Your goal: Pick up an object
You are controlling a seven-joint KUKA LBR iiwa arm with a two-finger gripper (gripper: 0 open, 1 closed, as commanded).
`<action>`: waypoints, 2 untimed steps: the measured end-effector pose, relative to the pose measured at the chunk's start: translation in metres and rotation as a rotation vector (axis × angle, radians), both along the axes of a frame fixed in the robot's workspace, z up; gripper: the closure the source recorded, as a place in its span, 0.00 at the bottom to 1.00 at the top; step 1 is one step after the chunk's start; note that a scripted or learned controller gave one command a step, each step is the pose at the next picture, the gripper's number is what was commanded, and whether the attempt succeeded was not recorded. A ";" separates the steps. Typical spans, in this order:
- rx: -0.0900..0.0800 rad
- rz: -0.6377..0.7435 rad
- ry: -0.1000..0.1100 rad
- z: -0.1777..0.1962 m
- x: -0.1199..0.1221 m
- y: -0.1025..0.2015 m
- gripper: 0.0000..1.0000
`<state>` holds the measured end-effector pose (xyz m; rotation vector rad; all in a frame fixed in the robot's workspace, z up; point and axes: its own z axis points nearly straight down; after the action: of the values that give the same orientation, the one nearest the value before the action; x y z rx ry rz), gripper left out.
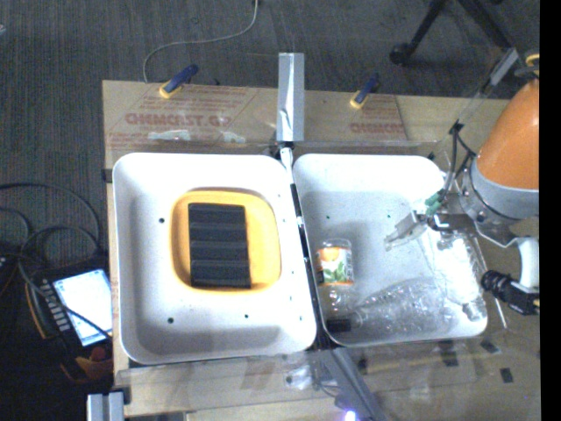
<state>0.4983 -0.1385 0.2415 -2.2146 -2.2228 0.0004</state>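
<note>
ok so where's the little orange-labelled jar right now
The jar sits in the right bin, close to its left wall, just above the clear plastic bottle lying along the bin's lower edge.

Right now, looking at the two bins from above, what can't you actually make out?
- Hand, camera view: small and metallic against the white right bin; whether it is open or shut is unclear.
- Clear plastic bottle: transparent, so its outline blends into the bin floor.
- Small packet: label print too small to read.
- Arm: cut off by the right edge.
- Yellow tray in the left bin: its dark insert is too blurred to identify.
</note>
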 end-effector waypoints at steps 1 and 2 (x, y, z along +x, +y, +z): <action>-0.001 0.006 0.000 -0.041 0.062 0.094 0.00; -0.003 -0.039 0.002 -0.139 0.058 0.020 0.00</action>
<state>0.5560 -0.1188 0.1028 -2.2584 -2.1796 0.0054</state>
